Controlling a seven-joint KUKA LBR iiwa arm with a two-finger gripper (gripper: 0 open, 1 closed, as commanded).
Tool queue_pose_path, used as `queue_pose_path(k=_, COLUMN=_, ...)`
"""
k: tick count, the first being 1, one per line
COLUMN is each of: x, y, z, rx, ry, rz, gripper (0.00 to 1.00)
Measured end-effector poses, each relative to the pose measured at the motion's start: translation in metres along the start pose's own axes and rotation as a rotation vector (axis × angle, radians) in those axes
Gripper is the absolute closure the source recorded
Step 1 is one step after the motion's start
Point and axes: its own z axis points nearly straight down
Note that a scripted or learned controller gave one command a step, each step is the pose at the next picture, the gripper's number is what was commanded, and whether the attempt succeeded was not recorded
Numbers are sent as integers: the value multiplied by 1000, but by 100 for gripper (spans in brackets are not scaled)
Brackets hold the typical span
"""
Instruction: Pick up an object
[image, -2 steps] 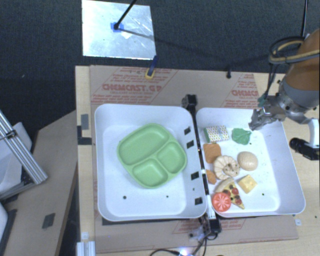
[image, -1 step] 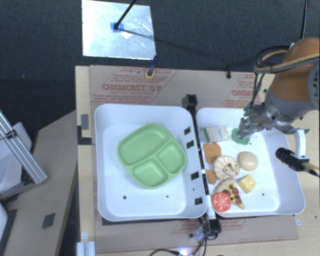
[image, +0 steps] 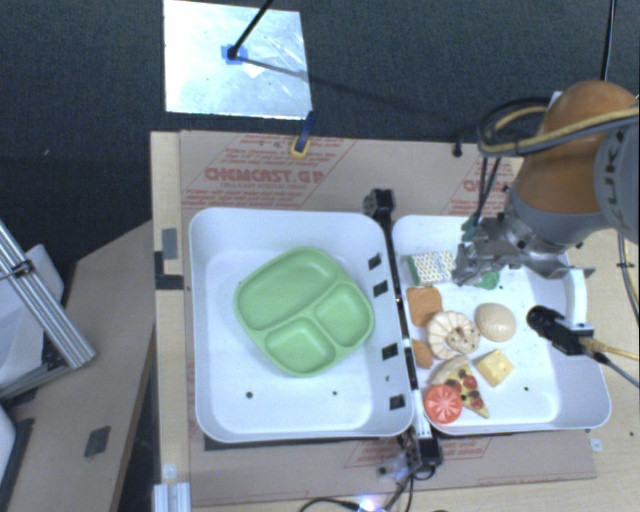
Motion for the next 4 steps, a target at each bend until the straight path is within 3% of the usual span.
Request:
queue_pose_path(k=2, x=100, y=-51, z=-4, rx=0, ry=1, rz=-2, gripper=100)
queue_pose_path(k=3, x=92, y=-54, z=16, rx=0, ry=-1, rz=8, gripper=100)
queue_pose_path(k=4, x=92, y=-58, z=0, rx=-3, ry=-1, rz=6, gripper=100)
